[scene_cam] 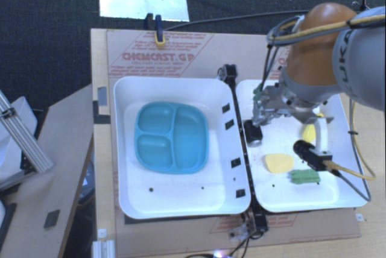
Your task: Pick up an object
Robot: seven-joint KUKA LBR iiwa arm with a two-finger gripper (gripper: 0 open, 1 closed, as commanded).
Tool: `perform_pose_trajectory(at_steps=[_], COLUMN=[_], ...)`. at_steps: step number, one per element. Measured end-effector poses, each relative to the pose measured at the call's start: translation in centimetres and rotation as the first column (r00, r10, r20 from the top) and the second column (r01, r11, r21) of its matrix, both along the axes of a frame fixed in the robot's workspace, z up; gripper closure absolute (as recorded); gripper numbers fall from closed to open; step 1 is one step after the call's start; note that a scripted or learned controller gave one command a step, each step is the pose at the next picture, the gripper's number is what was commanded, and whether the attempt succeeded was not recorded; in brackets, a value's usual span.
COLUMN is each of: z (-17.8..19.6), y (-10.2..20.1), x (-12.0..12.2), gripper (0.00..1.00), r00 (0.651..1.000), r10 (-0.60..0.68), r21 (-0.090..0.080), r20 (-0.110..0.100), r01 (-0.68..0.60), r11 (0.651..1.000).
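**Placement.** 2 white bins sit side by side. The left bin (181, 193) holds 1 blue divided plate (173, 137), lying flat near its middle. It is probably too broad and flat to be an easy pick. The right bin (283, 198) holds 3 loose candidates for the task. A flat yellow disc (278, 162) lies near the bin's middle, with a green piece (303, 176) just to its right and nearer. A second yellow piece (309, 132) lies farther back, partly covered by the arm. All 3 lie on the bin floor, and none is lifted.

**Arm pose.** The arm (319, 46) reaches in from the right and bends down over the far half of the right bin. The gripper (257, 120) is low at that bin's left wall, apart from the disc. A small dark item (252, 134) sits just under it; whether this is a separate thing cannot be told.

**Claw.** I cannot tell how far open it is, and no hold on anything is confirmed.
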State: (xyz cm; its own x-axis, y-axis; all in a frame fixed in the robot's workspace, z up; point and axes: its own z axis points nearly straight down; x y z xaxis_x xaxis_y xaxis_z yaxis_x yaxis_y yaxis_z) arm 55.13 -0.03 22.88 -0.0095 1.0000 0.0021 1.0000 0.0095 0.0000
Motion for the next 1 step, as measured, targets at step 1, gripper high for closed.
perform_pose_trajectory(at_steps=[1], z=[-1.10], y=[5.73], x=[-0.72], gripper=[1.00], r00=[1.000], r10=[0.001], r21=[0.001], r20=[0.000], r01=[-0.001], r11=[1.000])
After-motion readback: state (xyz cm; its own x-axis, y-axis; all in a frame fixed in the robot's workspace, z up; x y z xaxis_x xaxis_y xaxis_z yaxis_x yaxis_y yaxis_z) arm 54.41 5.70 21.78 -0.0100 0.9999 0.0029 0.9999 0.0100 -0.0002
